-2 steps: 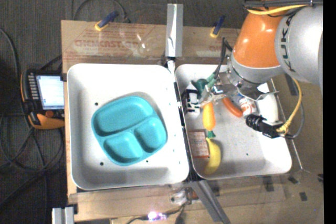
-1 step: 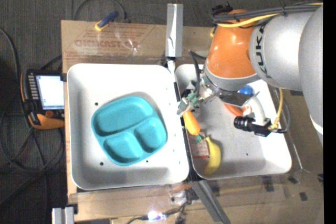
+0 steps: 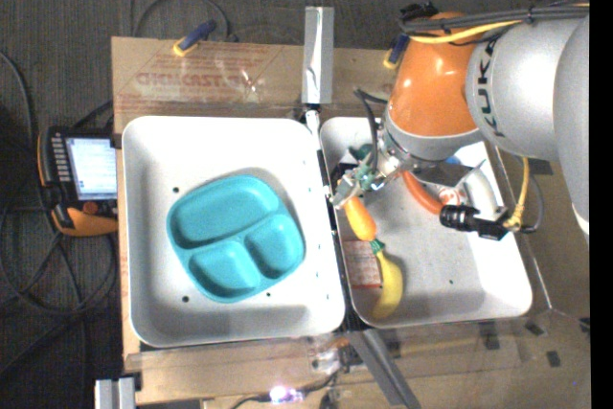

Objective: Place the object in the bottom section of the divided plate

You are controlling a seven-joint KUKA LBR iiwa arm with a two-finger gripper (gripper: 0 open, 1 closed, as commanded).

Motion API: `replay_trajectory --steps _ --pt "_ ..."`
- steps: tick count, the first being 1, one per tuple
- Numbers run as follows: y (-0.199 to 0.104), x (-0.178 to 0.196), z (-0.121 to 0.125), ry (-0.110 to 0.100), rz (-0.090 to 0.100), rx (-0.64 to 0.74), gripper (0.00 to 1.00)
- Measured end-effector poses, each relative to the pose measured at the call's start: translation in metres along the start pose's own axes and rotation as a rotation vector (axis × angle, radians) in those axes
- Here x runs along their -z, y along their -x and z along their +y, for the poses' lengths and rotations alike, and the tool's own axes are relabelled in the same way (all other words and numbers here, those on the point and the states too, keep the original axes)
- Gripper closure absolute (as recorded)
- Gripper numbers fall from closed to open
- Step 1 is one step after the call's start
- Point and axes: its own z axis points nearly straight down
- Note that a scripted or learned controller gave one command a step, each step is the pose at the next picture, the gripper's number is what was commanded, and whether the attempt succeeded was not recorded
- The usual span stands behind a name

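Observation:
A teal divided plate (image 3: pixel 237 236) lies in the left white bin (image 3: pixel 144 206), with one large section at the upper left and two smaller ones toward the lower right. My gripper (image 3: pixel 356 179) is low over the left side of the right bin (image 3: pixel 479 287), beneath the orange wrist band. An orange carrot-like toy (image 3: pixel 360 218) lies just below the gripper, with its upper end right at the gripper tip. I cannot make out whether they touch.
A yellow banana (image 3: pixel 388 286) lies near the right bin's front edge, beside a small red and white packet (image 3: pixel 360 265). An orange curved piece (image 3: pixel 422 192) shows under the wrist. The wall between the two bins runs just left of the gripper.

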Motion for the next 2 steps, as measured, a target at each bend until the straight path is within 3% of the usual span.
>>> replay_trajectory --steps 1,2 --pt "-0.0885 0.0374 0.0471 0.002 0.001 0.325 1.00" --pt "-0.0887 0.0373 0.0472 0.003 0.002 0.326 0.00"
